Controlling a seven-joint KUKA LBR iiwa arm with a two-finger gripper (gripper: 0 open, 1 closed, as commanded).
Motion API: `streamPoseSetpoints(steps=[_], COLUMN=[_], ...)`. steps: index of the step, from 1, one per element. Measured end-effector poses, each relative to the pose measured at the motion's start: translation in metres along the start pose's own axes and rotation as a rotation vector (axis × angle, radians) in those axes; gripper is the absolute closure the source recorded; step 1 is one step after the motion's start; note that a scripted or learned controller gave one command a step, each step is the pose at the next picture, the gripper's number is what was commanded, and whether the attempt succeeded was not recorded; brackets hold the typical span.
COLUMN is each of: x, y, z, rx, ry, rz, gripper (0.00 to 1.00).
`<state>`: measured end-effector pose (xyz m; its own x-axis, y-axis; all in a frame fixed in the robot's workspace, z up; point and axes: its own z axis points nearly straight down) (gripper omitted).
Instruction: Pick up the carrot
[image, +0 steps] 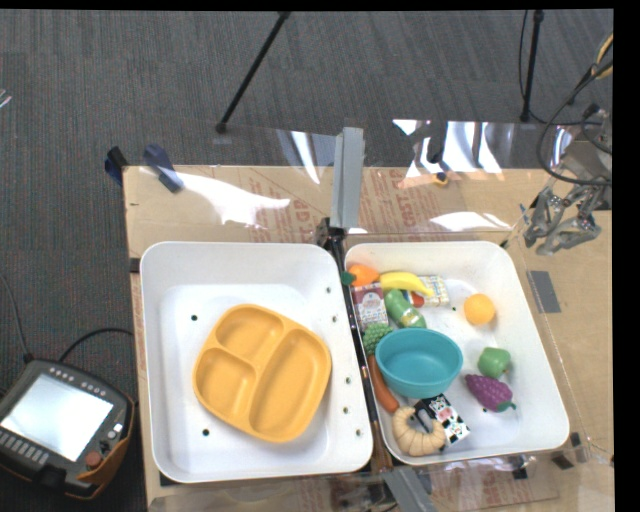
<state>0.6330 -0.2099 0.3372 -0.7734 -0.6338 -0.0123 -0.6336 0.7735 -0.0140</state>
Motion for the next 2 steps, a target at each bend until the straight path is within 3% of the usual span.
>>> streamPoseSetpoints(steps=[1, 2], x=[0.002, -0.016], y=[0.059, 0.098], z=[0.129, 0.116], rx=[-0.028, -0.015], ry=[0.016, 0.011], rz=[0.028, 0.185], gripper=[1.0, 1.0])
